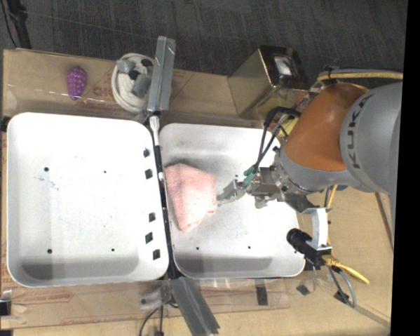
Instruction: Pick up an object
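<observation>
Two white bins side by side; pink cloth lying in right bin, against its left wall, near divider. Gripper low over right bin, tip just beside cloth's right edge. Open or closed: cannot tell. Purple object on bench beyond left bin.
</observation>
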You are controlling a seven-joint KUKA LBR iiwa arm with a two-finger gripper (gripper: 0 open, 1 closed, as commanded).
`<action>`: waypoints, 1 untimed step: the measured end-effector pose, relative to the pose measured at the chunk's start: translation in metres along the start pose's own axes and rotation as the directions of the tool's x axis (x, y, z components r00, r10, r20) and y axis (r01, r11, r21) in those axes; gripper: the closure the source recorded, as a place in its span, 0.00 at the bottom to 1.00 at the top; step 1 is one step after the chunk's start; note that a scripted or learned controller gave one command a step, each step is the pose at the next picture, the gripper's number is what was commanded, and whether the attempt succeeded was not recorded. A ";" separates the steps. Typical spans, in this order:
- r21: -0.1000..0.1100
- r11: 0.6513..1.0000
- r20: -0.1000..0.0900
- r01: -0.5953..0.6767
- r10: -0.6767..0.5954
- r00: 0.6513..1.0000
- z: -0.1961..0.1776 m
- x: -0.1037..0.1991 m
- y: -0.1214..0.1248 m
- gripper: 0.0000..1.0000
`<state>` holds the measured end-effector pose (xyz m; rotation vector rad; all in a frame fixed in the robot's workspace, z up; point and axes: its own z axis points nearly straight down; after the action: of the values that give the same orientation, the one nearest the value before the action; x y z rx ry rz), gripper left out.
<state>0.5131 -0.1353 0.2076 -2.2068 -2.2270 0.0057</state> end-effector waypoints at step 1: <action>0.001 0.999 0.000 -0.039 0.039 0.999 0.093 0.007 0.047 0.00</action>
<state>0.5592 -0.1274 0.1147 -2.2496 -2.1829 0.0079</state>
